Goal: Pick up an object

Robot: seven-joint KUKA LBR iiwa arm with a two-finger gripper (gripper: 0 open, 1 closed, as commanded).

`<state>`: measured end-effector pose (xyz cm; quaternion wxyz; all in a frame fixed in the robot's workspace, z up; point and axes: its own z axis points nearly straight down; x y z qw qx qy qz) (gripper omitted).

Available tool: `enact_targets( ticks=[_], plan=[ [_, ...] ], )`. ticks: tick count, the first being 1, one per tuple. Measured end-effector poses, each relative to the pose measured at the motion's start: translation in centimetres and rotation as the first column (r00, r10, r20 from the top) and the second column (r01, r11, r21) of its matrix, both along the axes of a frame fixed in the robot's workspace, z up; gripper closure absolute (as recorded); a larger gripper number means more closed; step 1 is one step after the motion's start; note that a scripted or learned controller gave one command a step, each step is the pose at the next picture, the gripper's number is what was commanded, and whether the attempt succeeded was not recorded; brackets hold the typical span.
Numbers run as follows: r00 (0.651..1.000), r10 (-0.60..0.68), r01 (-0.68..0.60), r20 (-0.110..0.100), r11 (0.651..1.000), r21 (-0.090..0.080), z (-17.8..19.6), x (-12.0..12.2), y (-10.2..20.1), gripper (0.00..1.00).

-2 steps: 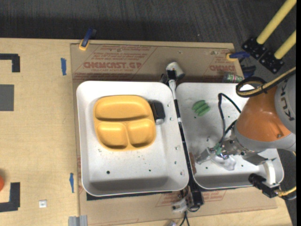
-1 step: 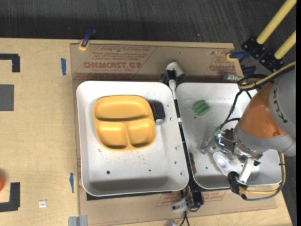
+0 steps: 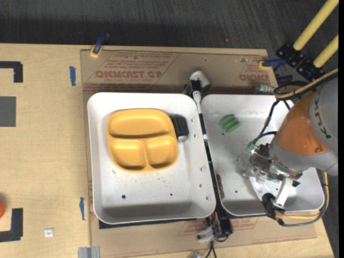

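In the left bin point(image 3: 102, 198) lies a yellow three-compartment plate point(image 3: 142, 138), with a small dark object point(image 3: 180, 127) against its right edge. A small green ridged object point(image 3: 229, 123) rests near the back left of the right bin point(image 3: 236, 198). My gripper point(image 3: 257, 168) is low in the right bin's front middle, under the orange-banded wrist point(image 3: 301, 136). It is well in front and to the right of the green object, apart from it. The wrist and cables hide what lies beneath the gripper.
The two bins meet along a ridge point(image 3: 207, 149) with a white fitting point(image 3: 198, 79) at its far end. Brown cardboard point(image 3: 129, 69) lies under the bins. Yellow poles point(image 3: 320, 18) stand at the back right.
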<state>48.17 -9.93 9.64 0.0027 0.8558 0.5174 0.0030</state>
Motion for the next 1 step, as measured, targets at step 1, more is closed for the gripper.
enact_targets(
  ticks=[1],
  plan=[
    [1.000,0.000,0.000,-0.001,1.000,0.000,-0.05,-0.04,0.01,0.00]
  ],
)
